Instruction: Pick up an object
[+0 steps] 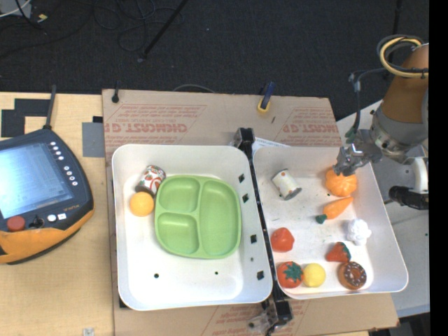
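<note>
Fingers (pixel 346 161) of mine hang just above the top of the small orange pumpkin (pixel 341 183), touching it or close to touching; from this slant I cannot tell how far apart they stand, nor whether anything is between them. I would not claim a hold on it.

I take the pumpkin as my landmark, since it is the thing I seem to be going for. It sits near the far right wall of the right bin (pixel 392 257), which is the side my arm reaches in from, so it is the shortest reach. Just in front of it lies the carrot (pixel 336 208), tilted, its green end pointing away from the wall. To the pumpkin's left, well apart, the little white cylinder (pixel 284 183) lies on its side. Nearer the camera than the pumpkin are the white crumpled lump (pixel 358 230), the strawberry (pixel 338 252) and the chocolate doughnut (pixel 352 274).

Across the divider from the pumpkin, the left bin (pixel 140 271) holds the green divided plate (pixel 197 217), with a yellow ball (pixel 141 204) and a small can (pixel 150 179) beyond it.

My judgement: the descent is about done, the closing and lifting not yet proven. The pumpkin is round and may roll towards the carrot.
</note>
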Controlling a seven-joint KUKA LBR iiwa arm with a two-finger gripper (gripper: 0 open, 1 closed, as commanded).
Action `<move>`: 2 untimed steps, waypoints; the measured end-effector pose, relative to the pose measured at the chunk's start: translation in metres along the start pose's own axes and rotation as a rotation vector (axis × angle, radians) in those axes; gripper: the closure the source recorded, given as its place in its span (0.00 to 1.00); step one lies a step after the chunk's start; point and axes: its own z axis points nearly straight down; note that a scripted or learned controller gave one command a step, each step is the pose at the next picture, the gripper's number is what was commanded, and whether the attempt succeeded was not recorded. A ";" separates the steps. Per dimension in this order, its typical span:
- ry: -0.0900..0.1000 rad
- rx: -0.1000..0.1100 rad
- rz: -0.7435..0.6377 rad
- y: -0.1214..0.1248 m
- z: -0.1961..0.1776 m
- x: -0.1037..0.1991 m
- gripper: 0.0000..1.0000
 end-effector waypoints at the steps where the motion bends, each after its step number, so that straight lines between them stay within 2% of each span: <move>1: -0.001 -0.001 -0.003 0.000 -0.054 -0.003 1.00; 2: 0.004 0.007 -0.008 -0.022 -0.043 0.043 1.00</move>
